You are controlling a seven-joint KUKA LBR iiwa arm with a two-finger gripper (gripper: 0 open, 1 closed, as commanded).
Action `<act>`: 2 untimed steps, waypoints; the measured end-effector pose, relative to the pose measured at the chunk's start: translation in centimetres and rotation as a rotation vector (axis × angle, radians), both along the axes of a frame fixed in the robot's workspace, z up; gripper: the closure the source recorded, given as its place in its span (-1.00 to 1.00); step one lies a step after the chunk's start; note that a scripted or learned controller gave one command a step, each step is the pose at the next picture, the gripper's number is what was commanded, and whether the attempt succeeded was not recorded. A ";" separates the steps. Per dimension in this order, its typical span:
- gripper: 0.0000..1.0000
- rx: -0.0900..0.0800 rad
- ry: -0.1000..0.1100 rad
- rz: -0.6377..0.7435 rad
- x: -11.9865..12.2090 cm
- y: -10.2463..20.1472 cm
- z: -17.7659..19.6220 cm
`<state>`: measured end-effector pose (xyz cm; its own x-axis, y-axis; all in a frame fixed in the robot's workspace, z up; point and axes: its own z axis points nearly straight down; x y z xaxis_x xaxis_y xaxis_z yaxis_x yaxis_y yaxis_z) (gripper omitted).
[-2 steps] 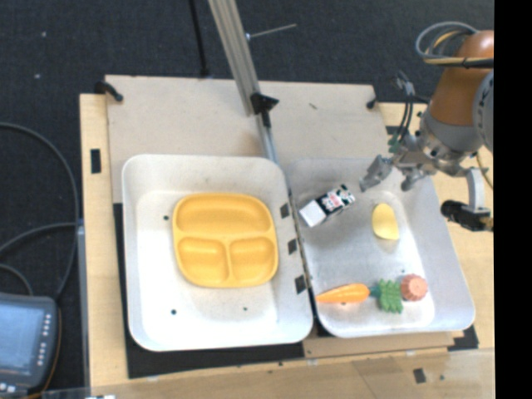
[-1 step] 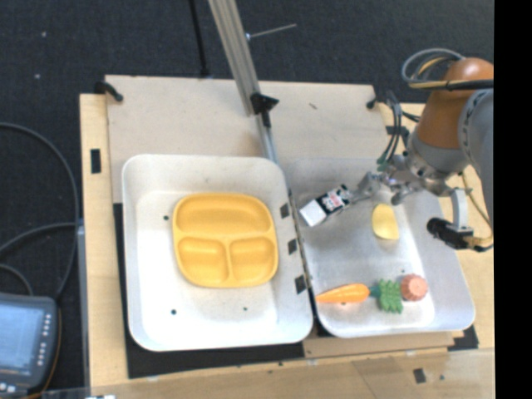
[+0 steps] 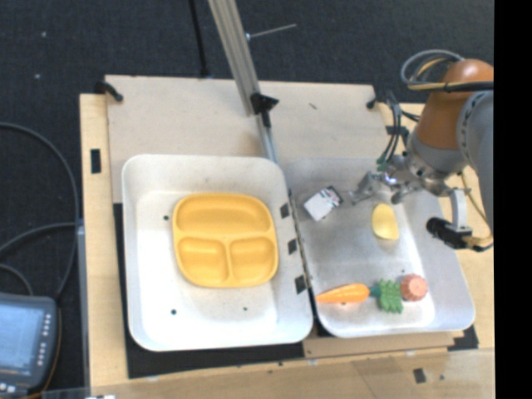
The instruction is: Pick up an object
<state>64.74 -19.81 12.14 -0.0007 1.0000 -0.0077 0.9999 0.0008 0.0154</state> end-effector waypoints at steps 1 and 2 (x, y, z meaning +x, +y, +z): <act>1.00 0.002 0.009 0.000 -0.3 0.0 0.4; 1.00 0.005 0.007 0.001 -0.5 0.2 6.9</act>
